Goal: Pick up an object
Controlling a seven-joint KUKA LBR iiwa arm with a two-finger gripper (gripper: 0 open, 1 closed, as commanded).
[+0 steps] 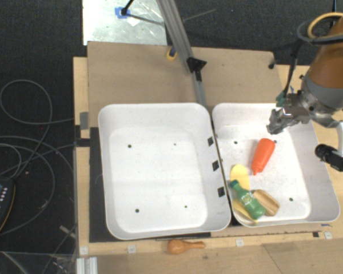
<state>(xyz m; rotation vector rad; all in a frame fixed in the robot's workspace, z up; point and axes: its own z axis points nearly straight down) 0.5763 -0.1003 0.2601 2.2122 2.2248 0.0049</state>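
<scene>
Orange and tapered, the carrot-like toy [262, 155] lies in the right bin [320, 207], right of centre in the frame, and reads as the likeliest thing to pick, since it sits apart from the rest. Nothing is lifted yet. The gripper [276, 123] hangs just above and to the right of the toy's upper end, over the bin's upper part; whether the jaws are spread or closed cannot be told from this slant, and nothing shows between them. So the task appears to be at its approach: descent, closing and lifting all remain.

Lower in the same bin, a yellow piece [239, 175], a green bottle [247, 200] and a tan, bread-like piece [267, 201] crowd together, touching or overlapping near the bottom edge. They lie near the orange toy's lower end but not against it, so they hardly block a grasp.

The left bin [111, 153] sits alongside. A small orange-brown object [184, 245] lies on the desk [131, 67] below the bins, and a metal pole [177, 24] slants across the top.
</scene>
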